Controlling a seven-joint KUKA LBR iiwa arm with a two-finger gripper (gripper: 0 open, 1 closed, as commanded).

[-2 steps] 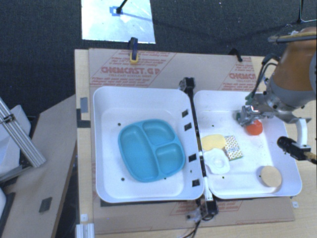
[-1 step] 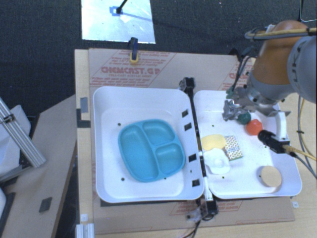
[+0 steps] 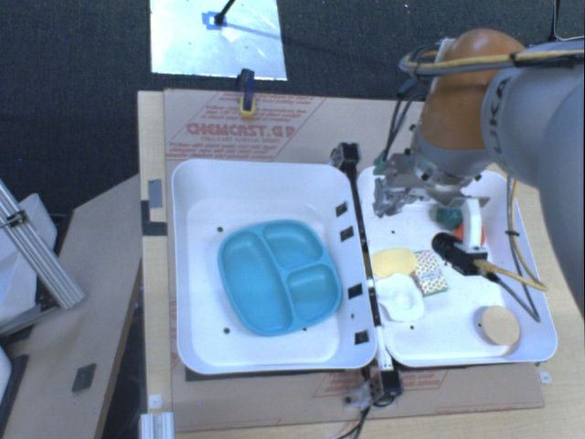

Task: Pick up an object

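Observation:
My gripper (image 3: pixel 388 199) hangs over the upper left part of the right bin (image 3: pixel 539 341), close to the divider between the bins. Nothing shows between it and the bin floor. In front of it lie a pale yellow disc (image 3: pixel 395 262), a white lump (image 3: pixel 398 297) and a small speckled square (image 3: pixel 430 273). To its right sit a teal piece (image 3: pixel 449 216) and a white and orange item (image 3: pixel 473 222), partly hidden by the arm. A tan round disc (image 3: pixel 499 325) rests near the bin's front right corner.
The left bin (image 3: pixel 196 245) holds a blue divided plate (image 3: pixel 279 274) near its middle. The grey arm with its orange band (image 3: pixel 466 90) covers the right bin's far side. A raised divider (image 3: pixel 356 245) separates the bins.

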